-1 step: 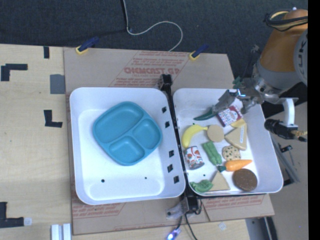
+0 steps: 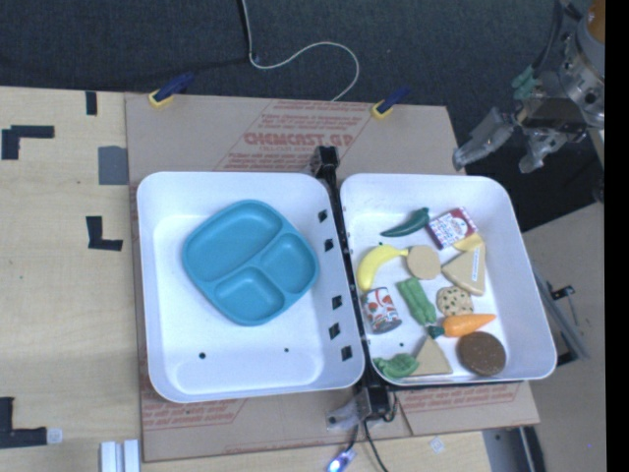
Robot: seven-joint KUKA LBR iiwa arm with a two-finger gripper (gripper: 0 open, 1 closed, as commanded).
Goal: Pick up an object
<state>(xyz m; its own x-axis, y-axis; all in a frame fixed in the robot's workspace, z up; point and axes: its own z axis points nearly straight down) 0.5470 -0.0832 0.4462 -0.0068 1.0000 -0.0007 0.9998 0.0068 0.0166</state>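
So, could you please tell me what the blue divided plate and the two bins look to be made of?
The blue divided plate looks like moulded plastic with a matte finish: uniform colour, soft rounded compartment ridges. The left bin and right bin look like smooth white plastic, thin-walled with rounded corners, though coated metal can't be ruled out.

A pale wooden table (image 2: 59, 264) is carrying black tape marks (image 2: 27, 139) along its left side, and a brown cardboard sheet (image 2: 295, 131) with red print is lying on it, held by a yellow clamp (image 2: 170, 88) and a blue-and-yellow clamp (image 2: 391, 100) at its far edge. Beyond the table, dark carpet (image 2: 118, 18) is covering the floor, with a white cable (image 2: 295, 57) looping across it.
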